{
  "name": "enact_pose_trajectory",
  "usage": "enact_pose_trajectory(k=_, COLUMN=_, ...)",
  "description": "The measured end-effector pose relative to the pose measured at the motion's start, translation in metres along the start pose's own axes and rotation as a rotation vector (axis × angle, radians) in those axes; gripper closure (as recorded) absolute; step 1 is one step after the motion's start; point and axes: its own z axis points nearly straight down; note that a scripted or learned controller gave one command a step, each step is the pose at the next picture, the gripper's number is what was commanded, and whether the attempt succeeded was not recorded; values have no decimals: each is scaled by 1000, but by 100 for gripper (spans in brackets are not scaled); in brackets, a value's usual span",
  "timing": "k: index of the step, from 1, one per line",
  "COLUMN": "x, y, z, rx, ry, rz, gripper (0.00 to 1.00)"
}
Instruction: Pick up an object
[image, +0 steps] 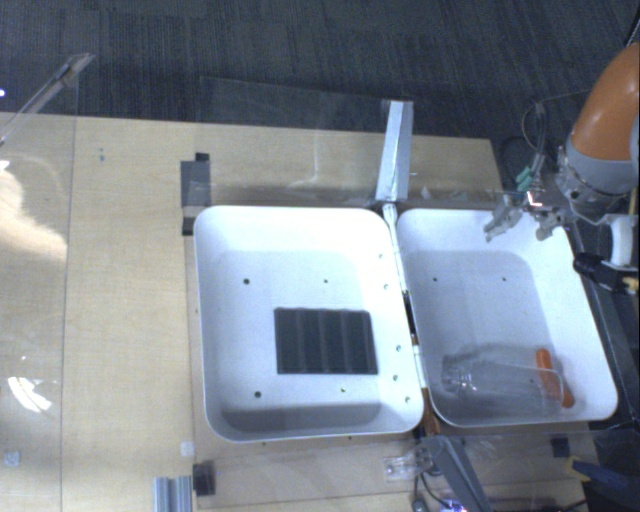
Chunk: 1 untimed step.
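Pale wood-grain surface (120, 300) is showing a matt finish beneath me; both white bins (300, 240) are looking like smooth, faintly glossy plastic, a clear glass-like tumbler (490, 378) is glinting, and my orange band (610, 105) is shining.

We see rounded orange band of arm (608, 112) at upper right, smooth and glossy. Below it, grey metal wrist section (598, 186). We note thin dark cables looping beside wrist, small green-teal detail near mount. Pale grey two-finger gripper (522, 222), slim metallic fingers (497, 224). Black block alongside wrist.
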Motion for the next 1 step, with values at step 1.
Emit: enact_pose_trajectory(k=1, x=-36, y=-57, z=107, rx=-3, ry=-1, rz=-74, gripper=0)
